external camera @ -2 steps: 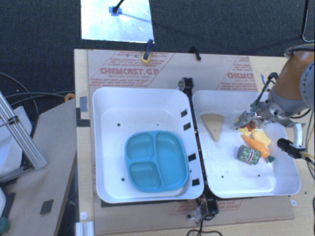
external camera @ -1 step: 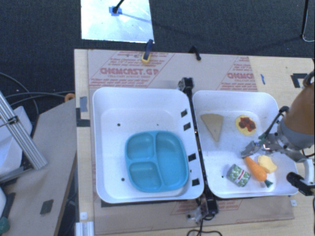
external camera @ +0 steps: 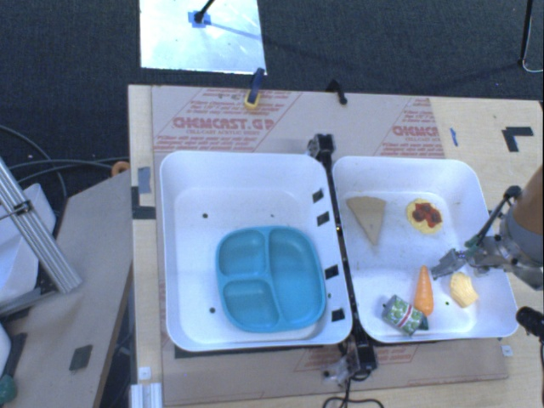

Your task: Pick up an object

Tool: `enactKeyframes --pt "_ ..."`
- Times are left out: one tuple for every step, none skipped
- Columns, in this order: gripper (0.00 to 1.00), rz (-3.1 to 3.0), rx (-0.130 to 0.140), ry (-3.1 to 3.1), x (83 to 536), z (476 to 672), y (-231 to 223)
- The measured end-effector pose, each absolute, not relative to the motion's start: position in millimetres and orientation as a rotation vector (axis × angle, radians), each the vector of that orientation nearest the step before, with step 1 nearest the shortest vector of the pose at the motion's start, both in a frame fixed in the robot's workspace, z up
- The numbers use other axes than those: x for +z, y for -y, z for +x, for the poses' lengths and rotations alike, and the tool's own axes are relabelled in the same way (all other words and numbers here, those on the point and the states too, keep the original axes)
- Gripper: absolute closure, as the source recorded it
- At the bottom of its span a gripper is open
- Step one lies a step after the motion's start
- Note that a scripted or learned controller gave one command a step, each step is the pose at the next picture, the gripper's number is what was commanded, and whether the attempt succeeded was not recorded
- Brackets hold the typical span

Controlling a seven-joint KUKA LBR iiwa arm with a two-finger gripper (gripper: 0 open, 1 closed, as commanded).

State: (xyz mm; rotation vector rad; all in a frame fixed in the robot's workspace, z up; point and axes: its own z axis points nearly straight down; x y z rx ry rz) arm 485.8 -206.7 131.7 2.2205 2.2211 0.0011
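My gripper reaches into the right bin from the right edge and stands open, with nothing between its fingers. A small yellow piece lies just below it, close to the fingertips but apart from them. An orange carrot lies to the gripper's left. Beside the carrot's lower end lies a crumpled green and white packet. Farther back in that bin are a tan wedge and a round yellow piece with a red middle.
The left bin holds a blue divided plate. A black divider with clips runs between the two bins. A metal frame stands off the bench at the left.
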Motion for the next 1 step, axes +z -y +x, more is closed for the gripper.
enactKeyframes --pt "0.0 2.213 0.003 -2.226 82.1 528.9 205.6"
